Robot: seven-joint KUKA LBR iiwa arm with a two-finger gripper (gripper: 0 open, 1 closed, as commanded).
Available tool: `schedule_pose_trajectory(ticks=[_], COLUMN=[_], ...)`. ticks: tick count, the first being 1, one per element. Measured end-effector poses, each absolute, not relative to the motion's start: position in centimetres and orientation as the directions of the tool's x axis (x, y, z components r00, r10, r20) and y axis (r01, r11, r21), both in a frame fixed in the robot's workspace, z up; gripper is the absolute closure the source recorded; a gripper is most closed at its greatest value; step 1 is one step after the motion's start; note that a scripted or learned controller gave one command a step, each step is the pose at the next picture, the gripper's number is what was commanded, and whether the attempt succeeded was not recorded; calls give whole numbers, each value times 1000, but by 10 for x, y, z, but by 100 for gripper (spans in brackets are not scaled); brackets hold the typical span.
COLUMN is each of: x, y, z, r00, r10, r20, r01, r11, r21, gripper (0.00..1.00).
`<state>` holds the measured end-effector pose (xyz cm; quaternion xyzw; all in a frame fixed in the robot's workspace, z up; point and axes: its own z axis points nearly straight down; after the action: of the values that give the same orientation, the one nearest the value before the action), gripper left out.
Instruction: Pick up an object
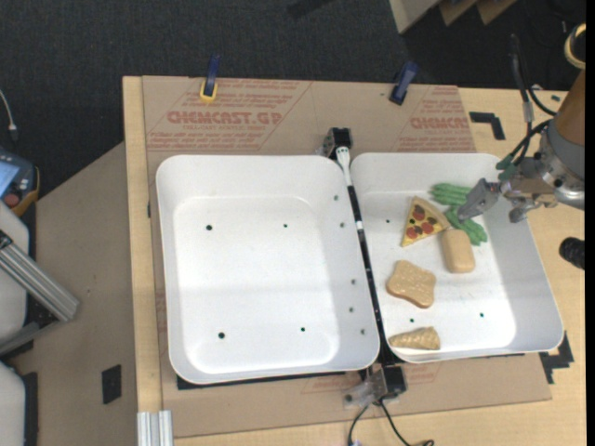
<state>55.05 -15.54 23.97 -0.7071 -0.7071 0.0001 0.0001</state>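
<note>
Gripper hangs over right bin above green toy, jaws spread apart holding nothing; best to drop straight down, centre on green toy, clear of pizza slice and bread roll.

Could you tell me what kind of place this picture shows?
Probably a robotics lab test bench, not a kitchen. Two white bins sit on a cardboard sheet held by clamps. The food is toy food, such as a pizza slice and bread slice, under the end effector.
</note>
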Motion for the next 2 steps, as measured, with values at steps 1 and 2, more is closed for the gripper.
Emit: schedule_pose_trajectory(ticks=[1,2], x=[513,487], y=[-125,-69], z=[90,264], r00=[1,-7], r10=[1000,1000], r20=[6,1], r01=[1000,1000], r11=[-1,7], r21=[-13,15], gripper=[0,0])
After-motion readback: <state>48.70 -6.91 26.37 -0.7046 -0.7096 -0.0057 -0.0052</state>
